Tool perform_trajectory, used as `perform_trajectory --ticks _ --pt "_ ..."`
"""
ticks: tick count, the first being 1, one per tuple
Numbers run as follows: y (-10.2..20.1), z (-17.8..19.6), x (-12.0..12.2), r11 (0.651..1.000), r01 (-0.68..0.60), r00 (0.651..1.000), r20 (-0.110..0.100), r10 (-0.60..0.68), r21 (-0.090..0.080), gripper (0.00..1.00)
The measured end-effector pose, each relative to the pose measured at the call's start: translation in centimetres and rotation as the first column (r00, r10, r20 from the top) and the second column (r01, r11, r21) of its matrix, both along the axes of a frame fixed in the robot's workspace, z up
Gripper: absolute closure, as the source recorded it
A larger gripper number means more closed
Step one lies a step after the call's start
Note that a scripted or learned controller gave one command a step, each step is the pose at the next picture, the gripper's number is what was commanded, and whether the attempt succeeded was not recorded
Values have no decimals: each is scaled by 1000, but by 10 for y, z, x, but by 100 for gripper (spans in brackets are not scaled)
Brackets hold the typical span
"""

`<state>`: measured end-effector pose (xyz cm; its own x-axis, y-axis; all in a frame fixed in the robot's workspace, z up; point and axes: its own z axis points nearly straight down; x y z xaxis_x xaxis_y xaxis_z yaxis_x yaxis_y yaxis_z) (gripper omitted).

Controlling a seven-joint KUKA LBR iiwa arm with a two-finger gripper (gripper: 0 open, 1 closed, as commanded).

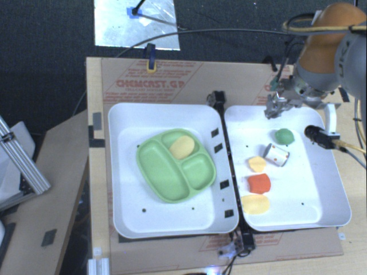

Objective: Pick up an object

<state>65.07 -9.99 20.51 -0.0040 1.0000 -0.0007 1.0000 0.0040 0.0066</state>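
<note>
My gripper hangs over the far edge of the right bin, above and left of a green round object. Below the green one lies a small white-and-silver can-like object on its side. Beside it is a small yellow-orange piece, then a red-orange block, then a pale yellow piece near the front. Nothing shows between the gripper's tips.
The left bin holds a green divided plate with a yellow object in its upper compartment. A black divider with clips runs between the bins. Cardboard lies under both bins.
</note>
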Motion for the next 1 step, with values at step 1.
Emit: perform_trajectory --ticks 1 --pt "0 16 1 1000 -1 1000 -3 1 1 100"
